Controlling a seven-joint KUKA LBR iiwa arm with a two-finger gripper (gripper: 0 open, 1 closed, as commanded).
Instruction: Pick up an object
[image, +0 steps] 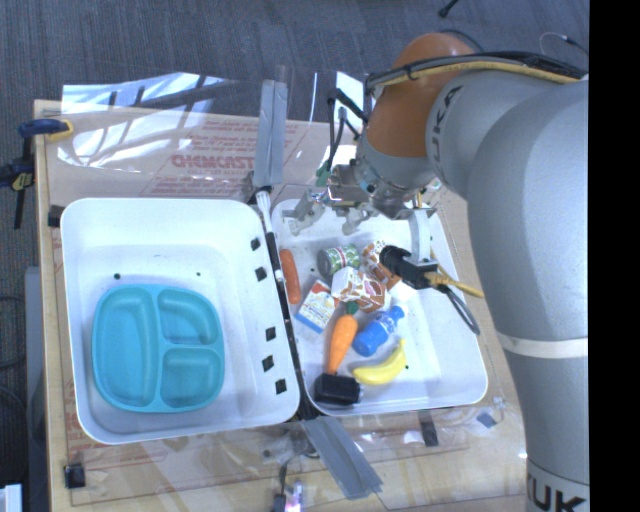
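Note:
My gripper (335, 208) hangs over the far end of the right bin (452, 372), just above the pile of objects. Below it lie a dark green can (337, 260) and a crumpled snack packet (362, 284). An orange-red sausage (289, 275) lies along the bin's left wall. Toward the front are a small carton (315, 308), a carrot (342, 341), a blue bottle (377, 331), a yellow banana (380, 369) and a black block (337, 390). I see nothing held in the gripper.
The left bin (90, 225) holds a teal divided plate (157, 347). A ridge with black clips (270, 300) separates the two bins. The big grey arm (520, 200) covers the right side of the bench.

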